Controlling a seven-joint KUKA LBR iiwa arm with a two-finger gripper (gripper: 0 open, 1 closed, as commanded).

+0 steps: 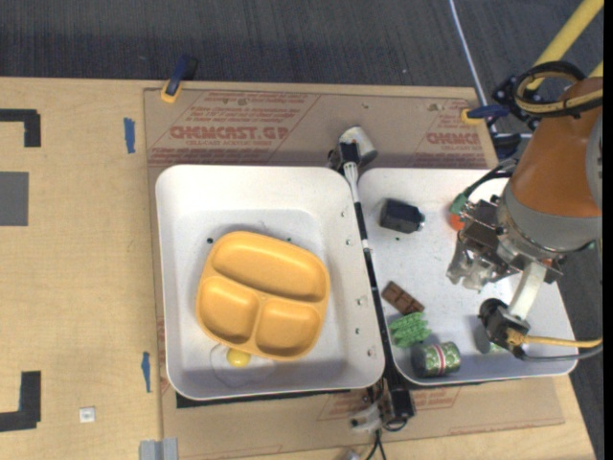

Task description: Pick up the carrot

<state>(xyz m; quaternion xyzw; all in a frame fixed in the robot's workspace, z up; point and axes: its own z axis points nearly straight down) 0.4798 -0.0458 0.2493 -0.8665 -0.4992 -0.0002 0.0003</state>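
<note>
The carrot (457,218) shows as a small orange bit with a green top near the right bin's middle right, partly hidden behind the arm. My gripper (475,263) hangs over the right bin (431,185), just below and to the right of the carrot. I see nothing held in it.
In the right bin lie a black block (400,216), a brown chocolate bar (402,300), a green toy piece (409,330) and a green and red can (437,357). The left bin (182,257) holds a yellow divided plate (261,293) and a small yellow item (238,357).
</note>
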